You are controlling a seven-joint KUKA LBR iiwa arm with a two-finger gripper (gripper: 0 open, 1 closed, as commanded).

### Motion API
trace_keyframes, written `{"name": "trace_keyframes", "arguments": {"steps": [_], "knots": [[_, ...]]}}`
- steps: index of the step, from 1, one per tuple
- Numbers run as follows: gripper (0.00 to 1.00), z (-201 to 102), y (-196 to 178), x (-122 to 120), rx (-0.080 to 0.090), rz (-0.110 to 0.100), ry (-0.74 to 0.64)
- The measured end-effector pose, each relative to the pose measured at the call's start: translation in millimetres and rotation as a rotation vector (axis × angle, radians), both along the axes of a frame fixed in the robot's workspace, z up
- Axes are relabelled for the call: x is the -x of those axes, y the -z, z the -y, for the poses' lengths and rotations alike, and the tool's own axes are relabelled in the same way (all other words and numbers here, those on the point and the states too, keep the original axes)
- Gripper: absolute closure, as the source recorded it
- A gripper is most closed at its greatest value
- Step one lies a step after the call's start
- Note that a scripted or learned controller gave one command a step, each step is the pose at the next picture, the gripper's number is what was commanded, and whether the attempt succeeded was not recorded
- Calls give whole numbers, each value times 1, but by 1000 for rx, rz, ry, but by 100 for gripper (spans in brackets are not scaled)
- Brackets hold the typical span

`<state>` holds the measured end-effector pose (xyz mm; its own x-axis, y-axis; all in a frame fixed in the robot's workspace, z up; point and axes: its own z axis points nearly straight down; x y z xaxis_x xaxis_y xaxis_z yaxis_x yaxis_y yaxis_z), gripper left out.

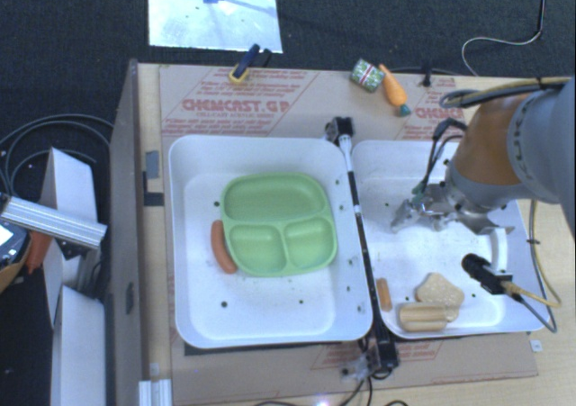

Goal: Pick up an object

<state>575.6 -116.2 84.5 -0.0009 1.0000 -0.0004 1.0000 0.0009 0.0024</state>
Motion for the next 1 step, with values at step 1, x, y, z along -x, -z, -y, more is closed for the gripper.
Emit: {"name": "trace_keyframes", "arguments": {"steps": [1], "knots": [[0, -15, -1, -75, 0, 1, -3]]}}
